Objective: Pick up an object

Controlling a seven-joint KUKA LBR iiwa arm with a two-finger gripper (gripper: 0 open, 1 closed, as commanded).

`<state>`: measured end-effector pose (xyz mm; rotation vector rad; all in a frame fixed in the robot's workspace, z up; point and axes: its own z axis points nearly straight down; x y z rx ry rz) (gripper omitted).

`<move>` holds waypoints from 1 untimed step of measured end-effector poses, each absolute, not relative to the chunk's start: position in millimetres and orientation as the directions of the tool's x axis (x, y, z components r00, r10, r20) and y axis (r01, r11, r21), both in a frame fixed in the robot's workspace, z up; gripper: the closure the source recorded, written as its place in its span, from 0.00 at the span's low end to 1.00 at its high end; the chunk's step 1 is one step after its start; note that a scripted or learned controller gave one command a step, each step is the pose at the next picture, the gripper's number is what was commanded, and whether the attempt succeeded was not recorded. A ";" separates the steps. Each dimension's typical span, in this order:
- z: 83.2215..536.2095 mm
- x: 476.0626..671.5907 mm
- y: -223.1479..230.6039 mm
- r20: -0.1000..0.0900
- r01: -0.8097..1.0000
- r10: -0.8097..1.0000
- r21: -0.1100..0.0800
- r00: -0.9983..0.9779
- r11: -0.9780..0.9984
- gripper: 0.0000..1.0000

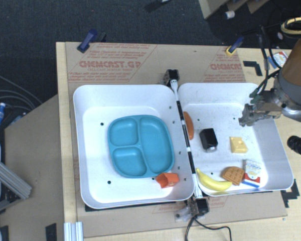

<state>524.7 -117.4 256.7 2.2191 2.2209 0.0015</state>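
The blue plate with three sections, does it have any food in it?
Empty. The blue three-section plastic plate shows bare blue in every section; the small orange piece lies outside its rim.

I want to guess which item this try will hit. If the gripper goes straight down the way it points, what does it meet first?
Probably bare floor of the right bin. The gripper hangs over its upper right part; the cheese block lies nearer the camera, though depth is unclear.

A divided plate (140,145) lies in the left bin (85,134); a banana (212,183) lies in the right bin (278,149).
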 end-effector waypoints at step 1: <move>256.0 483.7 -92.9 0.001 1.000 1.000 -0.003 0.000 0.000 1.00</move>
